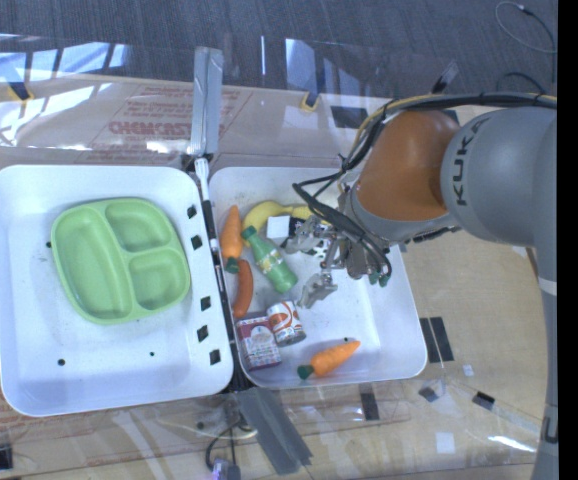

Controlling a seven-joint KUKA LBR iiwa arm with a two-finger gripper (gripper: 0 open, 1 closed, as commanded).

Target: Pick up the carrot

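The carrot (330,357) lies near the front edge of the right bin (399,343), leafy end pointing left, just right of a small red-and-white carton (257,343) and a can (286,322). The gripper (321,266) hangs above the bin's middle, well apart from that carrot; whether it is spread or pressed together cannot be told. Nearby lie a green bottle (269,260), a banana (265,213) and two more orange carrot-like pieces (232,236) along the left wall, while the left bin (19,368) holds a green divided tray (119,260).
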